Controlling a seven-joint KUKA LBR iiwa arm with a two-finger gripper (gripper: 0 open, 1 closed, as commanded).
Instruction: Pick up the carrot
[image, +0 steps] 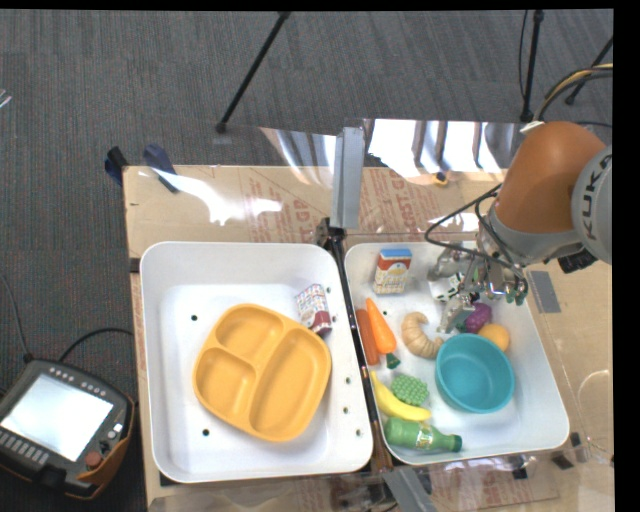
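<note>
Dark grey carpet surrounds a bench (200, 195) whose top is brown and taped with clear film, and 2 shallow white bins sit on it side by side. Taking the teal bowl (474, 372) in the right bin (545, 400) as the landmark, everything else can be placed from it.

Left of the bowl, against the bin's left wall, lies the carrot (379, 326), orange with a small green end pointing toward the camera; a second orange piece (366, 336) lies just beside it on the wall side. Between carrot and bowl rests a tan croissant (421, 336). Below and left of the bowl are a green knobbly toy (408, 389), a yellow banana (397, 401) and a green bottle (421, 436) lying on its side. Up and left of the bowl, near the far wall, stands a small carton (393, 270). Touching the bowl's upper right rim is an orange ball (495, 337), with a purple toy (477, 317) just above it.

Above the bowl, the gripper (462, 297) hangs over the purple toy, well apart from the carrot; whether its fingers are apart or together I cannot tell, and nothing is seen held.

Far left of the bowl, in the left bin (165, 300), sits a yellow divided plate (262, 371) with a small can (314, 306) at its upper right edge. A handheld pendant (60, 420) lies on the floor beyond.
</note>
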